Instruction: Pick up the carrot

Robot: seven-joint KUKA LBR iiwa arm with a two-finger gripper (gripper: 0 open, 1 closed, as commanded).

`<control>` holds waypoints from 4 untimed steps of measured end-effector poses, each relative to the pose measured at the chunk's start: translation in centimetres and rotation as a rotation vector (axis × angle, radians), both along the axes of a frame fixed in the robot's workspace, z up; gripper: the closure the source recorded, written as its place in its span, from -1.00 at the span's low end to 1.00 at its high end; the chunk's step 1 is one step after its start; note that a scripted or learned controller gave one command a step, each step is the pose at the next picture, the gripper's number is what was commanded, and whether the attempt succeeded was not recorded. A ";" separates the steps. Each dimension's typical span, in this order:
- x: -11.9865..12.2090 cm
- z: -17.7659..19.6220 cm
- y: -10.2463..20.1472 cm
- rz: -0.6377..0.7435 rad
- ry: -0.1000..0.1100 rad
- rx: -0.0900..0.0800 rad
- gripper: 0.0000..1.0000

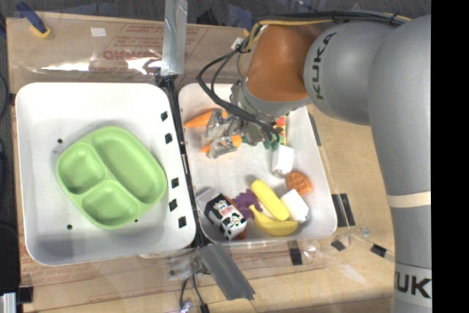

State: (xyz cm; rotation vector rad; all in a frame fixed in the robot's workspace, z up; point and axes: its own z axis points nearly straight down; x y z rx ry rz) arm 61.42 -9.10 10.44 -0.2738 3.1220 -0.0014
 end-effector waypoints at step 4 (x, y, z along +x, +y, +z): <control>4.3 9.3 1.3 0.428 0.005 -0.003 1.00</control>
